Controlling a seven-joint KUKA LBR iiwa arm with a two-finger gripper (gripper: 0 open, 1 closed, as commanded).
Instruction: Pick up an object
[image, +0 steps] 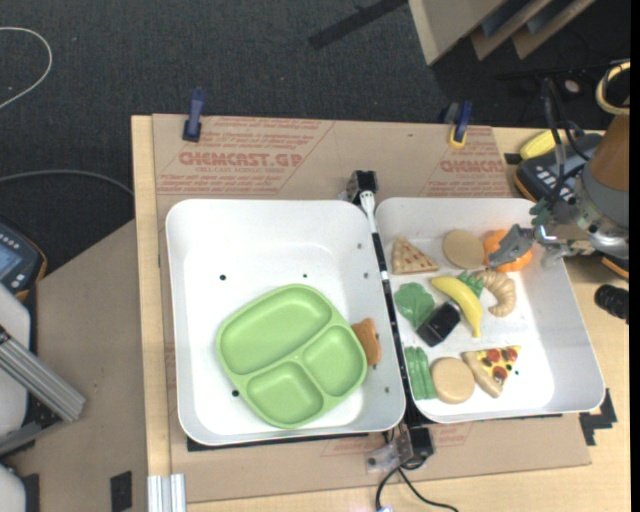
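The right bin (570, 330) holds several toy foods. Among them are a waffle wedge (412, 257), a tan round biscuit (463, 248), a banana (460, 300), a green leafy piece (411, 300), a black block (438, 322), a curled tan pastry (502, 293), a pizza slice (495, 368) and a tan bun (452, 380). An orange piece (503, 256) lies at the bin's far right, partly hidden under my gripper (526, 239). The gripper hangs low over that corner, reaching in from the right, and nothing is seen lifted.
The left bin (200, 250) carries a green divided plate (290, 352), with a small brown food piece (368, 341) by its right rim. A green strip (418, 372) lies beside the bun. Yellow and black gear (545, 160) sits behind the arm.
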